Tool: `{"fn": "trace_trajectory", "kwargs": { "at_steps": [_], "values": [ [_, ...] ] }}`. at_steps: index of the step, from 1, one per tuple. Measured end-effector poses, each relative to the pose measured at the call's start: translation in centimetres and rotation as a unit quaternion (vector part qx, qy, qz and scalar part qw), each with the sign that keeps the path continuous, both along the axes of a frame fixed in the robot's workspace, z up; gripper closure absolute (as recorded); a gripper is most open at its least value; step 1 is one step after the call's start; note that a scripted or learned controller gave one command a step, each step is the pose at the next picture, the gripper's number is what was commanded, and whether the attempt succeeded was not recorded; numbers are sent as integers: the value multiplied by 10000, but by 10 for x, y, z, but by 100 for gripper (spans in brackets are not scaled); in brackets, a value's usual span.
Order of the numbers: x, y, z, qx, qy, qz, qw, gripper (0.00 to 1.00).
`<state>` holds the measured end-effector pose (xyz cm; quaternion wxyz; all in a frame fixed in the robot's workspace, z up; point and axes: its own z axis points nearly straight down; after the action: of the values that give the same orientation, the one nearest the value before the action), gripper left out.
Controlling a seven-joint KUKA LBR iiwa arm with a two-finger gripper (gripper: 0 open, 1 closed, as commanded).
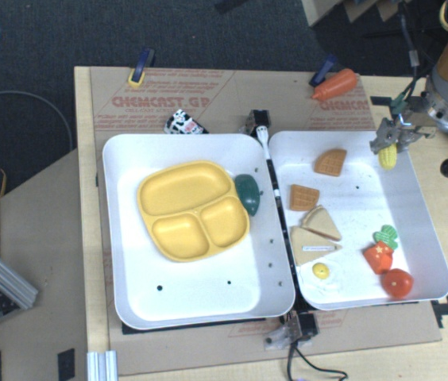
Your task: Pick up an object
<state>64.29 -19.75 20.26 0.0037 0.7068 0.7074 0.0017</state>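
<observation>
Claw (388, 143) is gripping a small yellow piece (388, 159) between closed fingers. Waffle (330, 163) is lying just to its left.

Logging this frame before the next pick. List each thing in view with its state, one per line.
pincer: at the right bin's far right edge, a small yellow item at its tip
yellow divided plate: flat in the left bin
dark green piece: against the plate's right rim
waffle pieces: lying flat in the right bin
sandwich wedges: lying flat, overlapping
tomato: resting in the near right corner
</observation>
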Motion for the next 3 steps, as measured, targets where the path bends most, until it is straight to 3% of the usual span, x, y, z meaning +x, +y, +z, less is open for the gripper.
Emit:
{"fn": "trace_trajectory", "kwargs": {
  "at_steps": [1,3],
  "values": [
    [1,0,24,3,7,-1,10000,100],
    [-33,94,39,25,51,16,10000,100]
  ]
}}
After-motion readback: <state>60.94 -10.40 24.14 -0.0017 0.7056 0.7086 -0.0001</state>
